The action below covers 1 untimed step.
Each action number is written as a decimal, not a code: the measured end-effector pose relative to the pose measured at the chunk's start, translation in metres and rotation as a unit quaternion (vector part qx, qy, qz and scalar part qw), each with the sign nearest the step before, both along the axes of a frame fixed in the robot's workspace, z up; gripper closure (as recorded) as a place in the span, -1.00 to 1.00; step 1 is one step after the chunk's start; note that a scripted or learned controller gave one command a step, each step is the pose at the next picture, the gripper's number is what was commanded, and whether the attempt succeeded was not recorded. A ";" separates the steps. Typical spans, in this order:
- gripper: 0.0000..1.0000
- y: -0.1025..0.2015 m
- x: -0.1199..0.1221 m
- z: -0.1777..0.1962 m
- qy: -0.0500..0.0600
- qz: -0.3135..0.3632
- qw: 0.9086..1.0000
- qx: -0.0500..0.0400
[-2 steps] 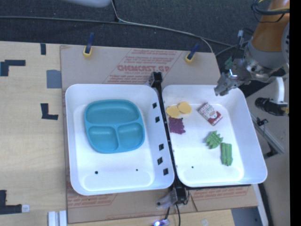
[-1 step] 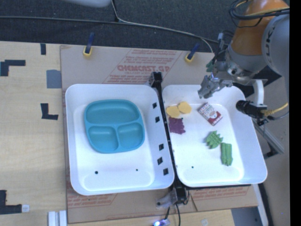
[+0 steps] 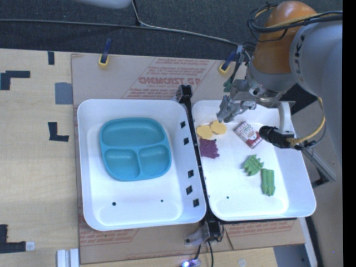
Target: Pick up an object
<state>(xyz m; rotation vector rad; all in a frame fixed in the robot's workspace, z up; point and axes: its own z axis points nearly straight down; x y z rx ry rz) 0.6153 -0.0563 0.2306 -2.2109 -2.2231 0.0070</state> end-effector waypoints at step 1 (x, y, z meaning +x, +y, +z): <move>1.00 0.058 -0.009 -0.013 0.000 0.001 1.000 0.000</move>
